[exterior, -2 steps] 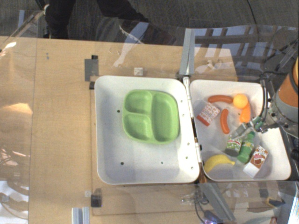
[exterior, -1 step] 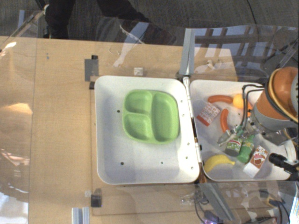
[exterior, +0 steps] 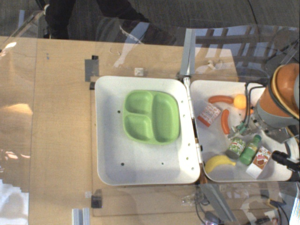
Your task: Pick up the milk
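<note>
Here you are hovering the gripper over the right bin; I cannot tell its fingers' state. The milk, probably that red-and-white carton, is lying beside the sausage, so approach squarely.

Robotics lab: wooden desk behind clear shielding, two white bins clamped side by side, toy food as test stock, grey carpet, loose cables
</note>
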Robot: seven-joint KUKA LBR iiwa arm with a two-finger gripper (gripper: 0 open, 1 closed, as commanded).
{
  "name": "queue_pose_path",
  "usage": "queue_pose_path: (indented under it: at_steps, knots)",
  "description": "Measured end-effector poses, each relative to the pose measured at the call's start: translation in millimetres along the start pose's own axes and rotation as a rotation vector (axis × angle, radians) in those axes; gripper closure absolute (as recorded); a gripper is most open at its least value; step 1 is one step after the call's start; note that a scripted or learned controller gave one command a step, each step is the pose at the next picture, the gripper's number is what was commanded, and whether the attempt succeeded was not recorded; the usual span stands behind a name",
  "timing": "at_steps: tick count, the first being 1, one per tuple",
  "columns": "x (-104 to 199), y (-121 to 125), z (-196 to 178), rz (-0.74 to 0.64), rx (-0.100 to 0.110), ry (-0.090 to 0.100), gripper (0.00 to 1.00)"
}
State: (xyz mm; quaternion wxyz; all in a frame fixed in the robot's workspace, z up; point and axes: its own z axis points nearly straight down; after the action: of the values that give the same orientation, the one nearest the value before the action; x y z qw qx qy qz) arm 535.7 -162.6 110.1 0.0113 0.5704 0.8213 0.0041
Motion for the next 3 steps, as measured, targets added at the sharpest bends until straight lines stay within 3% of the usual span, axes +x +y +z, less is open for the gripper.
queue_pose_path:
  at_steps: [1, 2, 3]
  knots:
    - [80, 28, -76, 0.047, 0.012, 0.01, 1.0]
    - [80, 28, -76, 0.047, 0.013, 0.011, 0.0]
    - [5, 92, -42, 0.125, 0.017, 0.011, 0.0]
